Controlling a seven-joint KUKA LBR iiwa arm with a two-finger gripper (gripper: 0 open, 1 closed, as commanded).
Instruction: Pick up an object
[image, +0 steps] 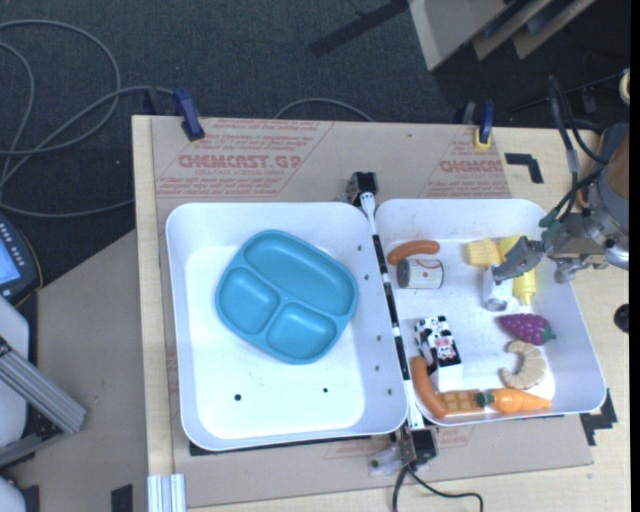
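Hovering over the right bin (570, 215), the gripper (512, 268) sits low among the toy food, so the approach step looks to be in hand rather than a lift. Whether it is spread or pinching I cannot tell (its tip blurs into the clutter). Landmark: the purple grapes (525, 326). Just above them lies a yellow piece (524, 287), with a small grey-white object (494, 296) beside it, probably the target, right under the gripper. Below the grapes rests a croissant (524, 364). Next, I judge, comes a clean closure on one item, then a straight rise.
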